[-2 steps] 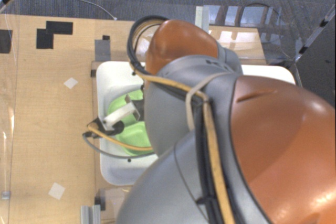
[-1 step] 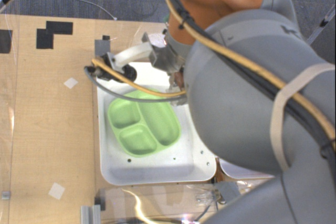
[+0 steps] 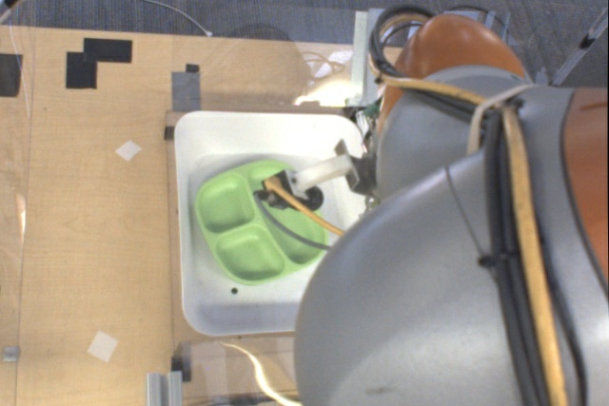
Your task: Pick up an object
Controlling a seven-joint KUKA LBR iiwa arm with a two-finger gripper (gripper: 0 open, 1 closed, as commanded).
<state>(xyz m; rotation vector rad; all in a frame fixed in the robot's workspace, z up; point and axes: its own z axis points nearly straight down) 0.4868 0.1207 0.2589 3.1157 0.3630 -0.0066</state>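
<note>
Gripper (image 3: 360, 176) is hanging over the view-right side of the white bin (image 3: 205, 309), mostly tucked under the grey arm (image 3: 457, 280). Grip state: can't tell from this angle, & I'm not seeing anything held.

Obj for the task, as I'm reading it: the green tray (image 3: 228, 204), 3 compartments, lying flat on the bin floor. Rel. to the gripper it's sitting to view-left & a bit toward the near edge. Its closest rim is lying just beside the tool, maybe partly under it. The two small compartments are lining up far-to-near on the side away from the gripper, w/ the longer one running alongside on the gripper's side. So the long axis is probably running roughly far-to-near, slightly skewed. The tray's view-right end is hiding under the arm, so that's a judgement only.

What the coming move is turning on, imo: the tray is shallow, so only the rim is offering a pinch. The gripper is needing to straddle that near rim, not drop into a compartment.
</note>
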